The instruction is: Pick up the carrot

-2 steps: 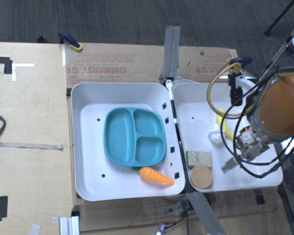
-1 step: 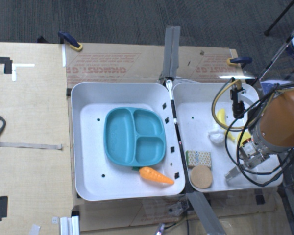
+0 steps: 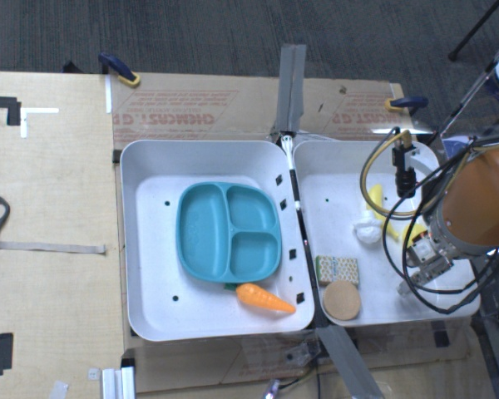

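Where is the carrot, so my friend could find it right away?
Look in the left white bin, the one with the blue plate. Just below the plate, near the bin's front edge, lies the carrot. It is the one orange, pointy thing there.

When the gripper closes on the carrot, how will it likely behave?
The carrot looks like smooth, rigid plastic, so probably light and slippery. Its tapered, round body may roll or squirt out. The teal plate beside it could block a push.
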Robot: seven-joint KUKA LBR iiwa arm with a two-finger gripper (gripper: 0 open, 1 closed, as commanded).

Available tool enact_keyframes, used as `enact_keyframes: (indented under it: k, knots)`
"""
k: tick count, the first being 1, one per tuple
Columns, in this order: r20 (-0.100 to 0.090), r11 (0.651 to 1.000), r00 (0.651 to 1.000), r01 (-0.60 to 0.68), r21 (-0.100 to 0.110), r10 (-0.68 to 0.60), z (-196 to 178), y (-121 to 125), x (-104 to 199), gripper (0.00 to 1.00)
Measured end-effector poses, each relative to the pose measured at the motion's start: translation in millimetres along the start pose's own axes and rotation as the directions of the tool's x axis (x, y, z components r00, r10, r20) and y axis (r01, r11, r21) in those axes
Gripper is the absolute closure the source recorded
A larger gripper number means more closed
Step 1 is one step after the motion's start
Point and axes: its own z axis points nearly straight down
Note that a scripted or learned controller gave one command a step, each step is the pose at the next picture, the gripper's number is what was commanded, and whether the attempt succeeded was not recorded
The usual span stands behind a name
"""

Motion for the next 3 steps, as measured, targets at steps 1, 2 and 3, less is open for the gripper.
enact_keyframes:
  k: [1,2,3]
  knots:
    - [-0.002,0.944,0.944,0.330,-0.002,-0.330,9,9,22,1.00]
    - [-0.002,0.770,0.770,0.638,-0.002,-0.638,-109,-10,29,1.00]
    - [-0.005,0.512,0.512,0.859,0.000,-0.859,-127,-43,9,1.00]
